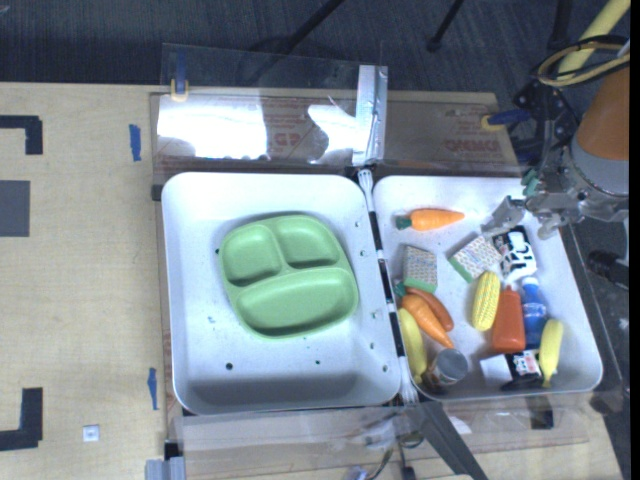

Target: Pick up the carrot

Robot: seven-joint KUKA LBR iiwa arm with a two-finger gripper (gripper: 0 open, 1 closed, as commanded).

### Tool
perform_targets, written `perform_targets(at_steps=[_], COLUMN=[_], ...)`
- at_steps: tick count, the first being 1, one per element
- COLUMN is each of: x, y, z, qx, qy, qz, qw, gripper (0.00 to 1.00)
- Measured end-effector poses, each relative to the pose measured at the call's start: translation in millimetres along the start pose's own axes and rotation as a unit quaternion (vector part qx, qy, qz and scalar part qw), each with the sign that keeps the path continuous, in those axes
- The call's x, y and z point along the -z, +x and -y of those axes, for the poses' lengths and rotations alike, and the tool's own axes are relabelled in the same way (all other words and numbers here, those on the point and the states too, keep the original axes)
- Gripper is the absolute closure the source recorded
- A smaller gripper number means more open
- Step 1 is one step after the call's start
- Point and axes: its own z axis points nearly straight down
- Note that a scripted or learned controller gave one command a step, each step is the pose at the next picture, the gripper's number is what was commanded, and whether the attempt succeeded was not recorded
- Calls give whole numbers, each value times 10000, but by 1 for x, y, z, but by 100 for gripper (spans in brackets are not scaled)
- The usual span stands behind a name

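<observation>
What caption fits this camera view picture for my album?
Robot claw hovers over a bin of toy food, near a carrot.

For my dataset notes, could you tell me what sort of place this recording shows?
Most likely a robotics lab bench for pick-and-place trials: two white bins on a wooden bench, toy food such as a carrot and corn, a green divided plate, and tripod legs behind.
</observation>
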Motion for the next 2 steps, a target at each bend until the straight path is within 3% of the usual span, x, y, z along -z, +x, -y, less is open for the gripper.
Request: perform_targets(at_steps=[1,2], x=[-16,-95], y=[58,72], z=[-67,-71], qx=[903,2233], qy=[-27,40], qz=[14,18], qw=[9959,9747], gripper=[0,0])
